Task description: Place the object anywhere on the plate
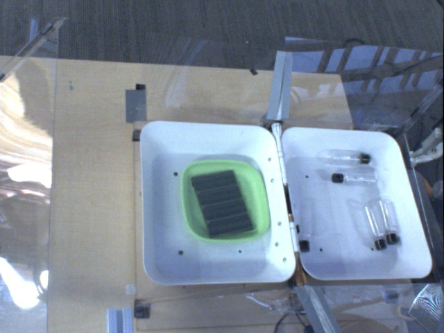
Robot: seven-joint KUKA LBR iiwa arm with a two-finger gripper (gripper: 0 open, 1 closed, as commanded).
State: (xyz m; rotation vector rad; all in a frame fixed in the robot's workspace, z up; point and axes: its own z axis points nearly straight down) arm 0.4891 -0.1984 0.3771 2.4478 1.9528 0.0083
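A light green square plate [258, 207] sits in the left white bin [159, 200]. A dark grey ribbed rectangular block [222, 203] lies on the plate, roughly centred and turned a little clockwise. In the right white bin [409, 255] lie several clear tubes with black caps: one near the back [345, 157], one just below it [354, 178], and a pair side by side at the front right [381, 224].
A grey metal bar [279, 89] stands behind the seam between the two bins. A small grey bracket [136, 104] sits on the wooden bench behind the left bin. Clear sheeting covers the bench's left side.
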